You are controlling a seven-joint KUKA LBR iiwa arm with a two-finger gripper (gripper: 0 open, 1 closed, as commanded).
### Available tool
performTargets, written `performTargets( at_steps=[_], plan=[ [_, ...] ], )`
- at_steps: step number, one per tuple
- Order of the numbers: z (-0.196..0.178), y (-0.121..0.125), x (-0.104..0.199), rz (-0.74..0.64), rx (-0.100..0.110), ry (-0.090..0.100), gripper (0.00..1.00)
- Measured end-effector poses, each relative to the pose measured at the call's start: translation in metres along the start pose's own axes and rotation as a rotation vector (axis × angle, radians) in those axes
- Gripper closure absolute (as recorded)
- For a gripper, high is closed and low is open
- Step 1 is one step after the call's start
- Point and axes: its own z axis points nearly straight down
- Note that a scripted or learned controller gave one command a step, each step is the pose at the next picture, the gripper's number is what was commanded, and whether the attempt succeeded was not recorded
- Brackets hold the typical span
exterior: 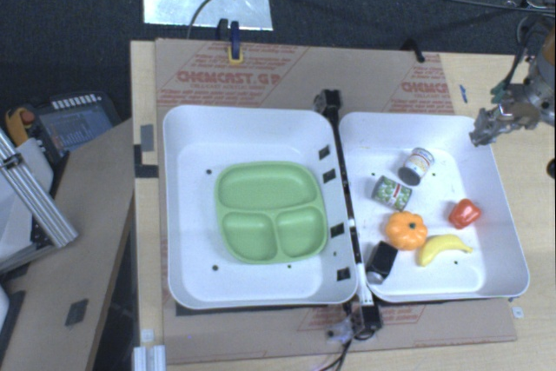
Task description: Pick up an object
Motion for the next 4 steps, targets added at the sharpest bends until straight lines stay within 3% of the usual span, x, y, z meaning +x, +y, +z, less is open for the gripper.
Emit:
performTargets(
  at_steps=[1, 4],
  plan=[
    [0.016, -0.009, 0.054, -0.004, 0.004, 0.003, 1.0],
    [0.015, -0.034, 0.218, -0.005, 0.004, 0.003, 1.0]
  ],
)
